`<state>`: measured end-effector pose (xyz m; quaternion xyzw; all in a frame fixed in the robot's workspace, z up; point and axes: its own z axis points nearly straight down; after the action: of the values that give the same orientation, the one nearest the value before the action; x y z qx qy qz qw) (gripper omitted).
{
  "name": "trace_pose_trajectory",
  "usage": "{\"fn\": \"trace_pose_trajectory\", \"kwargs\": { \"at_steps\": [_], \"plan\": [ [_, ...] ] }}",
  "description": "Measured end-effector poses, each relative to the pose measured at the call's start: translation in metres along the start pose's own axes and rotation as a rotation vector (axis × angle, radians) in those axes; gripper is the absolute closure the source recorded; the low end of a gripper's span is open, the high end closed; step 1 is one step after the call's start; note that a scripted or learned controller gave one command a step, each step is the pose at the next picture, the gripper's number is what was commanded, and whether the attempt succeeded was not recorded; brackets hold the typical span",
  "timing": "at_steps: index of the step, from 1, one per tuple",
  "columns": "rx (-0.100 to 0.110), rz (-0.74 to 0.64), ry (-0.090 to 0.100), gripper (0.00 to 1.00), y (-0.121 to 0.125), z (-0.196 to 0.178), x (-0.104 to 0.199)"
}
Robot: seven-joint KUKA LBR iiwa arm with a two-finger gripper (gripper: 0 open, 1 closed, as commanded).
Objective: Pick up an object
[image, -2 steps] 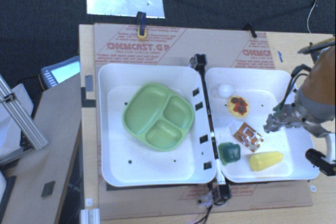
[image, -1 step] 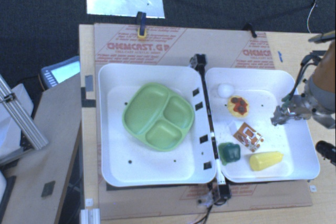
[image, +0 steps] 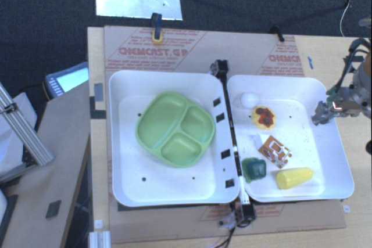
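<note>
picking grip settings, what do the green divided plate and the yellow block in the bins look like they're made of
Green divided plate: looks like moulded plastic, matte to satin, with smooth rounded compartment walls and one even colour. Yellow block: probably plastic or foam, an even yellow with soft edges; the view is too coarse to tell which.

Bright, even overhead light washes the white bins (image: 174, 81) nearly to glare; shadows are soft and short. The picture is slightly grainy, the dark floor (image: 46, 3) murky.
</note>
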<state>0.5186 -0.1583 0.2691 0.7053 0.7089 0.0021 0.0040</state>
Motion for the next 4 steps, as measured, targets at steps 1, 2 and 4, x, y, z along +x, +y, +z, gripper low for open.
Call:
{"fn": "trace_pose_trajectory", "kwargs": {
  "at_steps": [1,2,4],
  "plan": [
    [0.005,-0.004,0.003,1.00,0.016,-0.004,0.048],
    [0.007,-0.004,0.003,1.00,0.031,0.015,0.098],
    [0.007,-0.004,0.004,1.00,0.072,0.042,0.188]
  ]
}}
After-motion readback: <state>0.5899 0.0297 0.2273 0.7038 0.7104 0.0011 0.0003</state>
